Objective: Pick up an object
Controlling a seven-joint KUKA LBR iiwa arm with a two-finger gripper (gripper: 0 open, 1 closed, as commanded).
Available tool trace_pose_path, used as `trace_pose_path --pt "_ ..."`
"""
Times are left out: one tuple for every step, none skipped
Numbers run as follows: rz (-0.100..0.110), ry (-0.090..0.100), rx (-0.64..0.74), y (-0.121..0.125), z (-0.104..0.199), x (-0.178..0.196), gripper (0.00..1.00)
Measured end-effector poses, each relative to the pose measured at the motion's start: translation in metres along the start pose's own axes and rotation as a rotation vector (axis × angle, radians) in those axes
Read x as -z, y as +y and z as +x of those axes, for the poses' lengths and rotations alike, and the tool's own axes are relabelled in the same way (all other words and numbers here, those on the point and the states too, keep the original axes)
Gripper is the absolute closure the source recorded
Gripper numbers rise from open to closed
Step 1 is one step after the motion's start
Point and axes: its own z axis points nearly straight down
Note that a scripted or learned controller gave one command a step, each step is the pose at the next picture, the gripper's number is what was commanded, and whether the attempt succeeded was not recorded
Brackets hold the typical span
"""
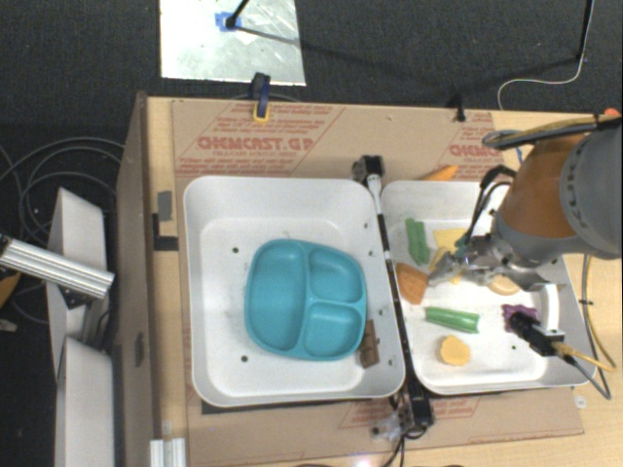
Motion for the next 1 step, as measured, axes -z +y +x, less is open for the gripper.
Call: trace_pose_path --pt "0.006 0.002 -0.003 -0.0748 -0.0134 0.0018 0.0"
